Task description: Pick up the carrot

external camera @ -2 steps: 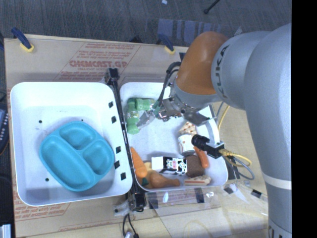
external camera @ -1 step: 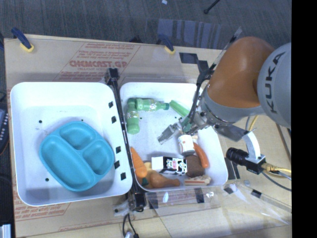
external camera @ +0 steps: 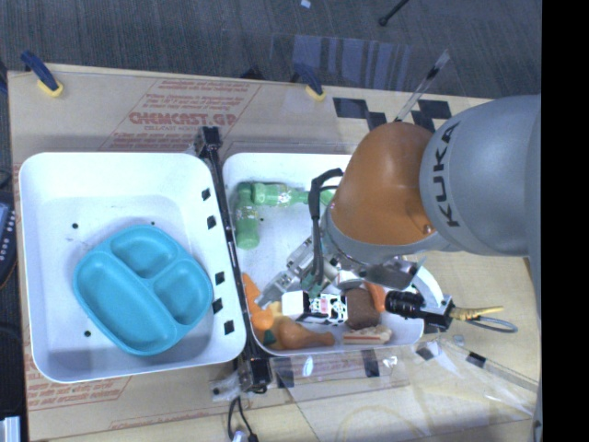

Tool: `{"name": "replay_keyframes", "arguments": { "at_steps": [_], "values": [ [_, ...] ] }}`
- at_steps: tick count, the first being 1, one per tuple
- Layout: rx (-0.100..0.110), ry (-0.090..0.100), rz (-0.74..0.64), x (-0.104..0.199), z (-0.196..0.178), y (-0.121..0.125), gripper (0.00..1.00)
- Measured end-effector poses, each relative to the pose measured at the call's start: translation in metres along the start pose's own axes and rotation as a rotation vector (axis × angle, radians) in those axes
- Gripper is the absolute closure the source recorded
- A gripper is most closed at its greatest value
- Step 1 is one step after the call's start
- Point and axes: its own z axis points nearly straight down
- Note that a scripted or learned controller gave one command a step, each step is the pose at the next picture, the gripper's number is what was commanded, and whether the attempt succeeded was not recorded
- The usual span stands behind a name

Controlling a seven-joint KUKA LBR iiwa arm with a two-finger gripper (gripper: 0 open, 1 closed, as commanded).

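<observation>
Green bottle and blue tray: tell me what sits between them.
The black divider where the bins meet lies between the green bottle and the blue tray, in the camera view.

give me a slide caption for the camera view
KUKA arm reaches over the right bin toward the carrot; a blue divided plate lies in the left bin.

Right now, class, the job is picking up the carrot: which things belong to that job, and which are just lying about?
For the job:
carrot
gripper
right bin

Lying about:
blue divided plate
left bin
green bottles
black-and-white toy
</observation>
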Motion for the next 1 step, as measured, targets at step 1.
{"name": "replay_keyframes", "arguments": {
  "at_steps": [1],
  "values": [
    [-0.003,-0.004,0.009,-0.0626,-0.0027,0.0491,0.00]
  ]
}}
